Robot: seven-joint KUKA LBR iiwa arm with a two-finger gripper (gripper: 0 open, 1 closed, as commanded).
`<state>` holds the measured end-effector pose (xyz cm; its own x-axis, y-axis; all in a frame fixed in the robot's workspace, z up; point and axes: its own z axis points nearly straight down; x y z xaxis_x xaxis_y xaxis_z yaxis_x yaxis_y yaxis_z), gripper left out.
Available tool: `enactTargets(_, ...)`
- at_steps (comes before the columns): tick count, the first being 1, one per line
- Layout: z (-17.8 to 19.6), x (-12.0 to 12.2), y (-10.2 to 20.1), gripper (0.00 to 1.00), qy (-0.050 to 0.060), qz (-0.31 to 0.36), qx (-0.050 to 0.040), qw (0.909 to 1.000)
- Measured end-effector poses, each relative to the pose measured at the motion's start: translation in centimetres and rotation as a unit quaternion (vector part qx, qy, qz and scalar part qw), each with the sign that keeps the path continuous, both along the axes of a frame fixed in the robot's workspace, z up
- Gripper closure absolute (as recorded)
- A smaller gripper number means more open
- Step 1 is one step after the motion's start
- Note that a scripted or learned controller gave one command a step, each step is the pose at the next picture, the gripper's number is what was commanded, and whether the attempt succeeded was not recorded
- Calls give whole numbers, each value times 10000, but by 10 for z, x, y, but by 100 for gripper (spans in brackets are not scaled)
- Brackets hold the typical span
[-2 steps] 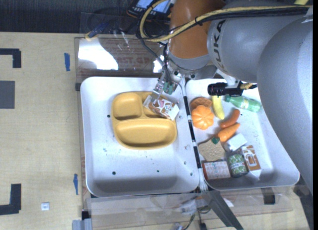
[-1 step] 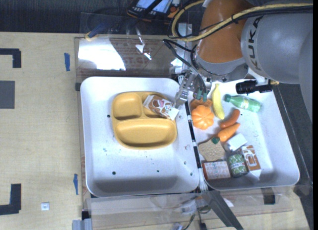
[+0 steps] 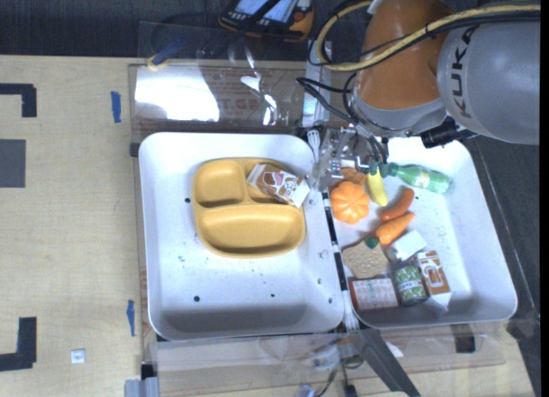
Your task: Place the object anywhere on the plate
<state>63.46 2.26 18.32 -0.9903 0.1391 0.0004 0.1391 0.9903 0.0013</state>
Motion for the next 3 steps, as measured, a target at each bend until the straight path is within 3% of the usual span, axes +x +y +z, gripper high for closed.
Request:
enactTargets(1, 0, 29, 18, 100, -37, 1029, 2, 9947)
enactTargets(2, 0, 1, 53, 100, -12, 1999, 7, 9798)
enactTargets(3, 1, 34, 53, 100, -43, 2990, 5, 9542)
